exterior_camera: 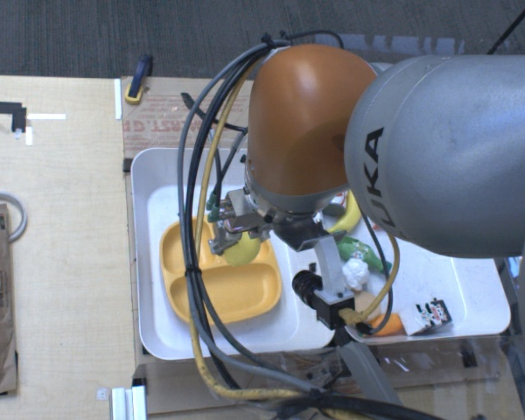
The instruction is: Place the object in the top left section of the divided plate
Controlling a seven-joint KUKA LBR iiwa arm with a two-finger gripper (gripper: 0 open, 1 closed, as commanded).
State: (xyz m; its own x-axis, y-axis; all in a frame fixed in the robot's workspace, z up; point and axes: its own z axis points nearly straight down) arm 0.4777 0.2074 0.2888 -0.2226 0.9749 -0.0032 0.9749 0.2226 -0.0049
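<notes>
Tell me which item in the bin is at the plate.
The yellow-green fruit, over the plate's upper part by the gripper; the banana and orange piece lie right of the plate.

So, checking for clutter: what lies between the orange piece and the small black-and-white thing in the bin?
Nothing: the camera view shows just the bare white floor of the bin between the orange piece and the black-and-white thing.
</notes>
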